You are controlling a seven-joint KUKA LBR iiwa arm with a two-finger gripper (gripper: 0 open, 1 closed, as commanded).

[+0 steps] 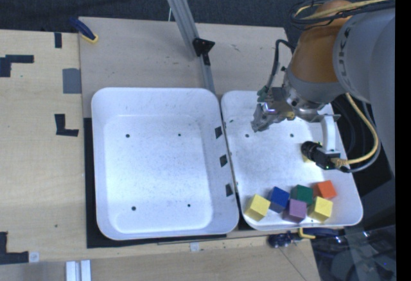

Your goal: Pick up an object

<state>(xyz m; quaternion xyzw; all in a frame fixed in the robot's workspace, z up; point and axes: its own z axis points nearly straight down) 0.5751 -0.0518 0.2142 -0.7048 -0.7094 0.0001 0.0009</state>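
Gripper [262,120] hung over right bin [257,158], jaws' state unclear; cubes [292,201] packed tight, so I risked grabbing btwn two.

Blocks [292,201]: clustered in the right bin [257,164], at its near edge, below the fingers [262,120].
Left bin [157,164]: left of the fingers, touching the right bin.
Both bins: on the desk [38,170].

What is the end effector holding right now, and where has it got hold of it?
Nothing that can be seen: the end effector hangs over the right bin, and the coloured blocks all lie apart from it at the bin's near edge.
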